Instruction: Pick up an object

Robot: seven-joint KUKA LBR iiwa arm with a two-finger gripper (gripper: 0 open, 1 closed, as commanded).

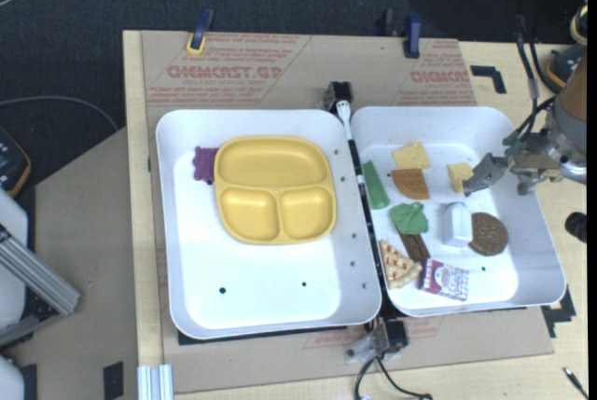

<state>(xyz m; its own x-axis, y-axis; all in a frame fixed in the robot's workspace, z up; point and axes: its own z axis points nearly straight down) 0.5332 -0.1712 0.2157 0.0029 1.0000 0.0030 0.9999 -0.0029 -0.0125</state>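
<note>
**Hand spread open over right bin, holding nothing**

Hand (504, 174) sits at right bin's (536, 282) upper right, fingers apart w/ nothing between them; left finger (483, 174) points toward a small yellow block (458, 175) just beside it. Arm comes in from the right & is cut off at frame edge.

Pickable stuff is crowded in the right bin: yellow cheese wedge (411, 156), brown square (410, 184) below it, green stick (375, 186) along the left wall, green leafy piece (409, 218), dark brown bar (416, 247), pizza slice (399, 264), red/white packet (444, 280), white cup-like thing (456, 224) touching a brown round cookie (488, 234). Cup shape hard to make out, white on white.

Left bin (187, 286): yellow divided tray (276, 187) w/ a purple piece (203, 164) at its left edge, partly tucked behind it.

Open room: right bin's lower right corner & far right strip; left bin's lower half. Both bins rest on the table (149, 109).
</note>
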